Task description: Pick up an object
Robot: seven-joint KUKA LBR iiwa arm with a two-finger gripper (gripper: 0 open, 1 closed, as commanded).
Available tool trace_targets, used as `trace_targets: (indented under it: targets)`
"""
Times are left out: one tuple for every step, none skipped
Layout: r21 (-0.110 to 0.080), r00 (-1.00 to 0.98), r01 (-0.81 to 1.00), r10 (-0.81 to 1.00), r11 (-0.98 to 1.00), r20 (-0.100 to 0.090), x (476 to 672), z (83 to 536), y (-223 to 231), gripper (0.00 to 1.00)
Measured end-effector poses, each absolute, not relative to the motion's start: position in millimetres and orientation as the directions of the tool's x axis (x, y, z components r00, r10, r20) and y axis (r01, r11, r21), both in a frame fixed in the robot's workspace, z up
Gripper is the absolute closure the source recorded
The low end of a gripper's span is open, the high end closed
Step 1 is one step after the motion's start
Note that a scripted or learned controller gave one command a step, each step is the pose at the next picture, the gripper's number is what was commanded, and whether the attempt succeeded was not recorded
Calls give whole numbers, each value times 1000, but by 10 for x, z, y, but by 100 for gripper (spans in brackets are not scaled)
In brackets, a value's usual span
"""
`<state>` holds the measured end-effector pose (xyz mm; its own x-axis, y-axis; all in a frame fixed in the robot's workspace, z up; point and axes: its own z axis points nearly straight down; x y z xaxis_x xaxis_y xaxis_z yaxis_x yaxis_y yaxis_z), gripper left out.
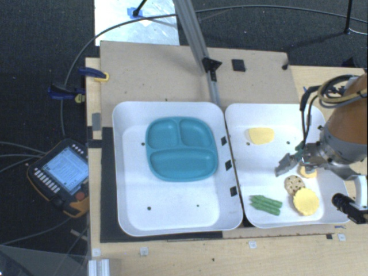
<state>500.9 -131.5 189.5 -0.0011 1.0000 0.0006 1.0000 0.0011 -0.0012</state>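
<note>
The right bin (270,117) holds several food pieces. A pale yellow chip (260,135) lies near its back, and a brown speckled cookie (294,183) sits toward the front right. A yellow round piece (306,202) is just in front of the cookie, with a bunch of green beans (265,204) to its left. My gripper (294,164) hangs low over the bin's right side, just behind the cookie. Another small yellow piece (310,173) peeks out beneath the gripper, partly hidden by it.
The left bin (132,206) bears a teal divided plate (181,148). A grey pole (195,36) slants across the bench's back to the seam between the bins. A teach pendant (60,174) lies on the floor at left. Cables (319,96) loop above the wrist.
</note>
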Motion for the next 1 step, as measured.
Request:
trace_targets:
  targets:
    - [-2,-1,1000,1000,1,1,5016,1478,-1298,0]
